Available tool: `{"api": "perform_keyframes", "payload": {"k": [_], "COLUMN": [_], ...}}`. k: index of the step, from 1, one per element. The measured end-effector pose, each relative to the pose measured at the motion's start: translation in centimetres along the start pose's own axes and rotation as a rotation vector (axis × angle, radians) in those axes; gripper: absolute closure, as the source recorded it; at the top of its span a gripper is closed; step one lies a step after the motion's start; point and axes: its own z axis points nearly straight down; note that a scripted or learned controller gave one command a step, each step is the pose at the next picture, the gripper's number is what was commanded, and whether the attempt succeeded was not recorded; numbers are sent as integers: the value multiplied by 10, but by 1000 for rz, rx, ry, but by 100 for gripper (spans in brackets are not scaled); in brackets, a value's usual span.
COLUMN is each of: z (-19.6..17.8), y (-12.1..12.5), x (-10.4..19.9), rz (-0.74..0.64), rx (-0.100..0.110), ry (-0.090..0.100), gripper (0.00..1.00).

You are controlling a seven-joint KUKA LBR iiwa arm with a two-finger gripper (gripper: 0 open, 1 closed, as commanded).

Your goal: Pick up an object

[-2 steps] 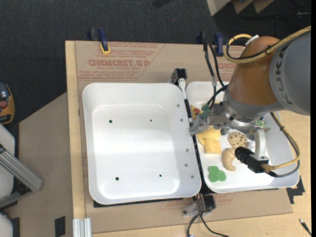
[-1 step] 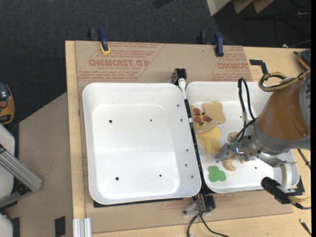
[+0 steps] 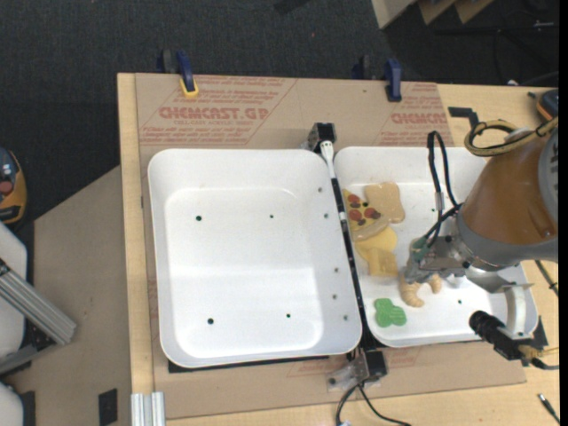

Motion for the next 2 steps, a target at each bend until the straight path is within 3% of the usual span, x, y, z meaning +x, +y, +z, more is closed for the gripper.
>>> {"api": "perform_keyframes", "payload": {"k": [1,2], "z": [1,-10], "y": [0,0], "x": [0,0], "rz": [0,0], "rx": [1,-2], "ry": [0,-1], "gripper": [0,100]}}
